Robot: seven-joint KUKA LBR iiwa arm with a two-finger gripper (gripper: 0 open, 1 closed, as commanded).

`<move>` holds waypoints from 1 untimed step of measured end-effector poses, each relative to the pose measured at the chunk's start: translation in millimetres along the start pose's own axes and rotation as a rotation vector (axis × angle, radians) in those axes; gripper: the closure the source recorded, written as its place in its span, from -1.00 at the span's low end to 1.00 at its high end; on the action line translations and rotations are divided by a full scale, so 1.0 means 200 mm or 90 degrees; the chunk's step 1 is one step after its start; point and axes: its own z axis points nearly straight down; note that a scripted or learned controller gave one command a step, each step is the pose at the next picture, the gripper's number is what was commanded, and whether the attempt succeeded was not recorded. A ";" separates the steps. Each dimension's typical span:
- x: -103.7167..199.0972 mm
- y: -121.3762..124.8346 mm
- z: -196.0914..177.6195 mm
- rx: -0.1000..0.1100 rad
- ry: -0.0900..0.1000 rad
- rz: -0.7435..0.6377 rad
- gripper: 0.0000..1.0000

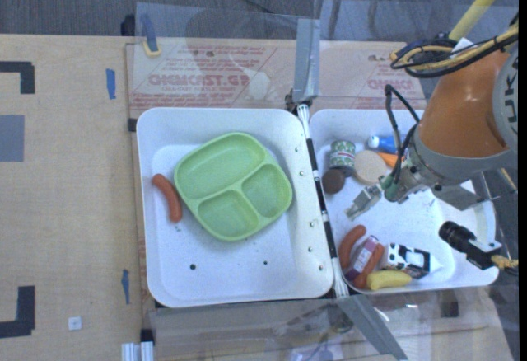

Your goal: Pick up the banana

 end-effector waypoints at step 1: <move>-0.25 -0.02 0.49 -0.003 -0.001 0.132 -1.00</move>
